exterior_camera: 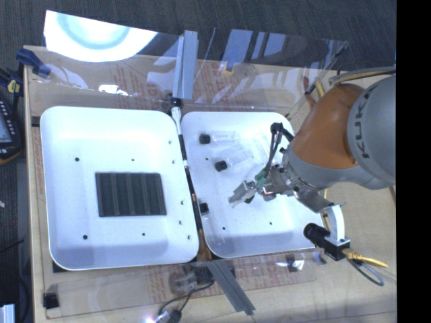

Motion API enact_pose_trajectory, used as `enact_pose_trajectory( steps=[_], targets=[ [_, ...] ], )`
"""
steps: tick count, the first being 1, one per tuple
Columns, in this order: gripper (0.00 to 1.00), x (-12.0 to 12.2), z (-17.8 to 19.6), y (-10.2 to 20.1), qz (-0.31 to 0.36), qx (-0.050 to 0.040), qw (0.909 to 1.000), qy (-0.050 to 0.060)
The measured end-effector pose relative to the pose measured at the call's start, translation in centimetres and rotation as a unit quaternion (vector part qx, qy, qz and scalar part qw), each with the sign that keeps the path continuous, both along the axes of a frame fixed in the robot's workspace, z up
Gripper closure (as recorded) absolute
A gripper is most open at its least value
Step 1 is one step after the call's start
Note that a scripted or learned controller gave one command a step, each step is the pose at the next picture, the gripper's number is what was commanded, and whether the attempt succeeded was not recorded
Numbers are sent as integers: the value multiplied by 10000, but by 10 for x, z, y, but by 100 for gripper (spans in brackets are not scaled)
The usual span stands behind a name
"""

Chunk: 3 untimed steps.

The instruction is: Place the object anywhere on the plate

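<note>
Dark ribbed plate (131,194) (rectangular) in left bin (60,133), small black object (220,165) in right bin (222,241), gripper (244,194) state unclear

Claw (244,192) fingers blurred; arm (350,140) cut off at right edge.

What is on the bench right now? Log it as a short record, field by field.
left bin: holds a dark ridged plate lying flat near its middle
right bin: holds two small dark objects and clear plastic pieces in its upper half
arm: reaches in from the right over the right bin
gripper: low over the middle of the right bin, fingers too blurred to judge
task state: nothing rests on the dark ridged plate yet
</note>
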<state>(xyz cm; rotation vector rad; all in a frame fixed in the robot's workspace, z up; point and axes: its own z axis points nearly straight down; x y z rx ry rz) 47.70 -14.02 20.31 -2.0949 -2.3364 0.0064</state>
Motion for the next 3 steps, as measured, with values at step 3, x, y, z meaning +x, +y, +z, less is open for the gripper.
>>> enact_pose_trajectory(
  steps=[3],
  targets=[
    [100, 106, -16, 211, -4784, -42, 8781, 36]
  ],
)
